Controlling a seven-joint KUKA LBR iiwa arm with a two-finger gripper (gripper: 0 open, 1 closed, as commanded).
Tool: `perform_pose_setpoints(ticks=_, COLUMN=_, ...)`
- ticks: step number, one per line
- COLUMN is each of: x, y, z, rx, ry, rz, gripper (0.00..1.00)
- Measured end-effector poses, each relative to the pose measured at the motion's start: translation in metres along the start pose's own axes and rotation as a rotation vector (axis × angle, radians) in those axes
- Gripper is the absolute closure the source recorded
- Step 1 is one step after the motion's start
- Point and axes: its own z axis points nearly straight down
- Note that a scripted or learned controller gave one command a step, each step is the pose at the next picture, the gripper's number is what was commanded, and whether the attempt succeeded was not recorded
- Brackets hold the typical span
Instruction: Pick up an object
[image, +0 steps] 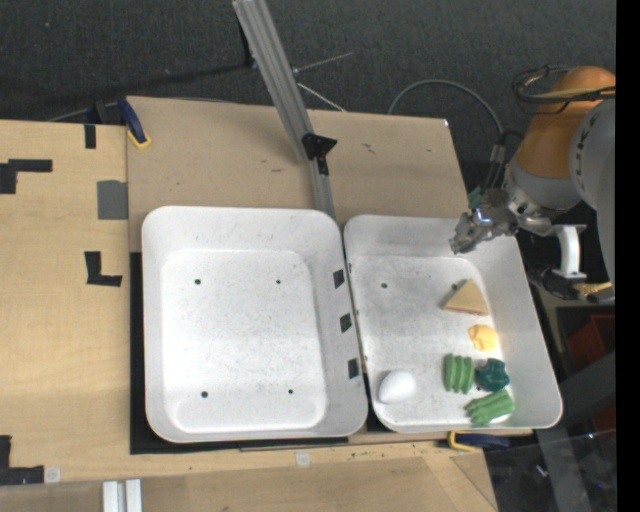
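The things to be picked lie in the right bin (400, 240), gathered toward its near right corner: a tan wedge (467, 298) farthest up, a small yellow piece (483, 338) just below it, then a green ribbed piece (458, 373) beside a dark teal piece (492, 376), another green piece (490, 407) nearest the front rim, and a white egg-shaped object (397, 386) off to their left, apart from the rest. The tool (466, 237) hovers over the far right corner of that bin, above the wedge and clear of it, with nothing seen between its fingers; how far they are spread cannot be told from this angle. The grey arm (560, 150) with its orange band reaches in from the right. The left bin (160, 300) sits beside the right one on the wooden desk (60, 300), and a grey metal bar (285, 85) slants down toward the gap between them.
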Motion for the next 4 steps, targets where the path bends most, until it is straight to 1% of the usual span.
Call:
perform_pose_setpoints(ticks=1, x=-0.003, y=0.005, z=-0.044, rx=0.0, ry=0.0, rz=0.0, gripper=1.0)
perform_pose_setpoints(ticks=2, x=-0.008, y=0.003, z=-0.09, rx=0.0, ry=0.0, rz=0.0, gripper=1.0)
perform_pose_setpoints(ticks=3, x=0.045, y=-0.013, z=-0.096, rx=0.006, ry=0.003, rz=-0.004, gripper=1.0)
perform_pose_setpoints(ticks=4, x=0.095, y=-0.02, z=-0.102, rx=0.006, ry=0.004, rz=-0.004, gripper=1.0)
